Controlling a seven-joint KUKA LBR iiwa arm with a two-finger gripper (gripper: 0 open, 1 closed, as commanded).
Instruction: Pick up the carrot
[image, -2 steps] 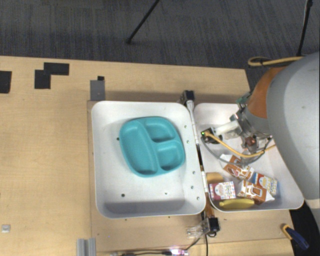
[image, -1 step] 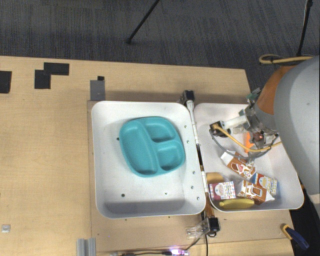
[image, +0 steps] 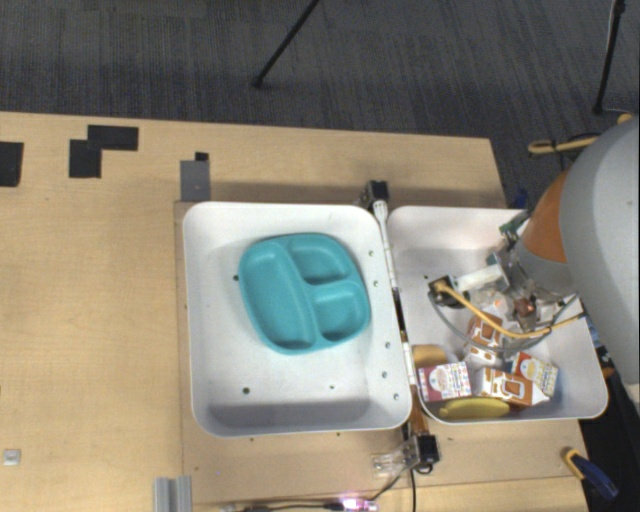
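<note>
Presently, the arm (image: 600, 230) was reaching into the right bin (image: 440, 235) from the right, with the end effector (image: 510, 305) low over the clutter in that bin's nearer half. Whether it was open or closed could not be told; wiring and its own body masked the tip.

The carrot could not be identified with confidence. A slim orange strip (image: 483, 315) lay just beside the end effector, but it may as easily have been a cable. No object was seen gripped.

In my judgement, the step in hand was the descent to grasp. To do it well, the target ought to be confirmed first, then approached from straight above with the jaws set across its narrow width, clear of the neighbouring cartons, so that only the one item is taken.

Contents, right bin: two small cartons (image: 445, 380) and (image: 500, 385) near the front wall, a yellow banana-like item (image: 475, 407) against that wall, and a brown piece (image: 430, 354) by the left wall. The far half was bare.

Contents, left bin (image: 215, 300): a teal divided plate (image: 303, 292), three compartments, nothing in them.

Both bins sat side by side on the worktop (image: 90, 330).
</note>
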